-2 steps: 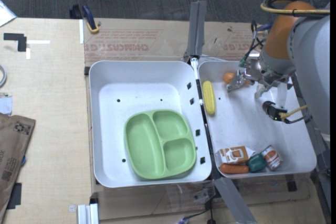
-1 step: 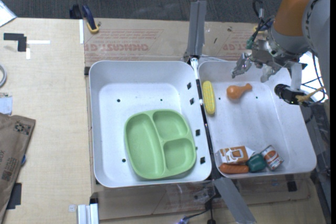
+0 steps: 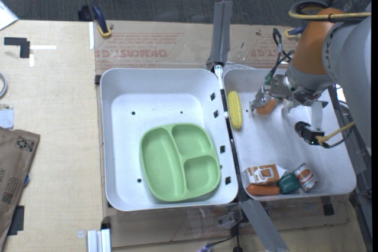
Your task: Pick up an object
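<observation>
Landmark: right bin (image 3: pixel 331 153), one of two shallow white bins on the bench (image 3: pixel 53 97).

1. Gripper (image 3: pixel 267 102): low in the far part of the right bin, near its back wall, at the end of the grey arm (image 3: pixel 348 50) with the orange band. Whether it is apart or together cannot be told at this slant.
2. Orange object (image 3: pixel 267 107): small, lying directly at the gripper's tip in the far part of the right bin. Identity unclear; whether it sits between the gripper's fingers cannot be told.
3. Corn cob (image 3: pixel 235 109): yellow, lying along the right bin's left wall, just beside the orange object.
4. Cluster at the right bin's near edge: small carton (image 3: pixel 263 174), sausage-like piece (image 3: pixel 263 189) in front of it, dark green item (image 3: pixel 288 184), tin can (image 3: pixel 305 177) on its side. All well apart from the gripper.
5. Green divided plate (image 3: pixel 177 160): in the left bin (image 3: pixel 118 127), beyond the right bin's left wall.

Step in hand, as judged: the grasp attempt on the orange object, the gripper down at bin-floor level.

Next move calls for: a firm closure around the orange object, then a straight lift clear of the right bin's walls, without nudging the corn cob.
</observation>
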